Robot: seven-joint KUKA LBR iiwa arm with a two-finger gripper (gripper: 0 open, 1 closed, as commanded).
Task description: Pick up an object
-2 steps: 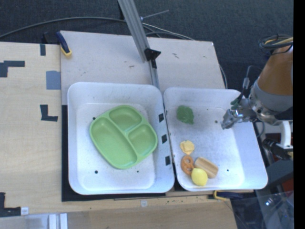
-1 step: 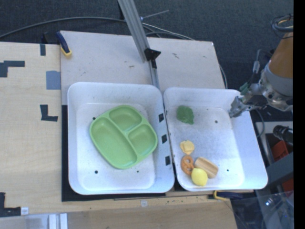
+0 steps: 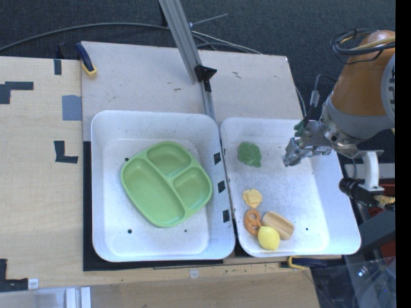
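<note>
Green lump: a small dark green item [image 3: 249,154] is lying in the upper left part of the right bin [image 3: 334,236], near the wall shared with the left bin.
Yellow piece: a pale yellow, ruffled item [image 3: 252,197] is sitting below the green lump, well apart from it.
Orange ring: a pretzel-like orange item [image 3: 252,221] is lying just under the yellow piece, touching or nearly touching it.
Tan block: a light brown block [image 3: 277,223] is lying tilted just to the right of the orange ring.
Lemon: a round yellow item [image 3: 268,239] is resting below the tan block and touching it, close to the bin's front wall.
Gripper: the gripper [image 3: 293,157] is hanging over the upper right part of the right bin, to the right of the green lump and apart from it; nothing is showing between its fingers, and I cannot tell whether they are spread or pressed together.
Arm: the grey arm with its orange band [image 3: 359,85] is reaching in from the right edge.
Left bin: the left bin [image 3: 103,172] is holding a light green divided plate [image 3: 167,183], lying flat and turned at an angle.
Bench: a metal rail [image 3: 182,34] is slanting across the top, and a blue and yellow clamp [image 3: 86,59] is sitting at the upper left corner of the board.
</note>
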